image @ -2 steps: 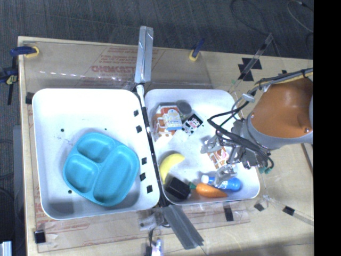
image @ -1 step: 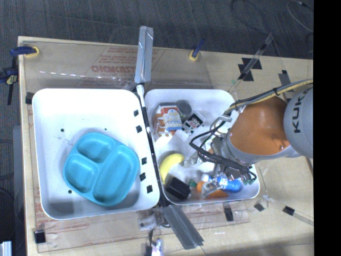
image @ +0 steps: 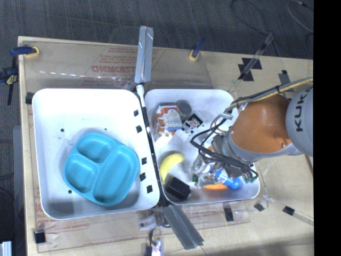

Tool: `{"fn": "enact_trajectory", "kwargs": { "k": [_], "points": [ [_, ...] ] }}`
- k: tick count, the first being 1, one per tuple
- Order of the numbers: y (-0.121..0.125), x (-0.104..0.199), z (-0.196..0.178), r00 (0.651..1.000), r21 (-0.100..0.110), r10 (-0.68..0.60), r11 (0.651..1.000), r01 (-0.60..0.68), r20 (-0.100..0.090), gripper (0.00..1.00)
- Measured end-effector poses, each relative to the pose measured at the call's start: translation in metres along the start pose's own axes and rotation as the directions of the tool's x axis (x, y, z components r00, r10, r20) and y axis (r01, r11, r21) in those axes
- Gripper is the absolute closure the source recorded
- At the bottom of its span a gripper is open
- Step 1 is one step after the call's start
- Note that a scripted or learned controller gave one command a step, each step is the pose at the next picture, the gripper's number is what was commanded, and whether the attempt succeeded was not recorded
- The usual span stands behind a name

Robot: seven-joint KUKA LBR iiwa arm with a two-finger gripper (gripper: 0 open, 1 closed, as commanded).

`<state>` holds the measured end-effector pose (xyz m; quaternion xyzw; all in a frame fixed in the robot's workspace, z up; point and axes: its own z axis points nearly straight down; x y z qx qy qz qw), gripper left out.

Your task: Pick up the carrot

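Carrot point(image: 214, 186) just below jaws point(image: 205, 175) | right bin point(image: 213, 96) | jaws' state cannot be told

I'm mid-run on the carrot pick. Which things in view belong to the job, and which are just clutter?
For the job:
- carrot, orange, near the right bin's front edge
- gripper, above it
- right bin

Just lying about:
- banana
- black block
- blue item beside the carrot
- carton
- blue divided plate in the left bin

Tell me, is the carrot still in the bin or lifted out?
In the bin. The carrot lies on the right bin's floor near the front wall, beside a blue item, under the arm's wrist.
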<state>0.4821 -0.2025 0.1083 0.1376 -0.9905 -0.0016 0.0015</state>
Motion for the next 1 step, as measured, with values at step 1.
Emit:
{"fn": "enact_trajectory", "kwargs": {
  "k": [1],
  "points": [
    [0.0234,-0.0201,-0.0975,0.997,0.005,-0.074,0.997,0.074,0.003,1.00]
  ]
}}
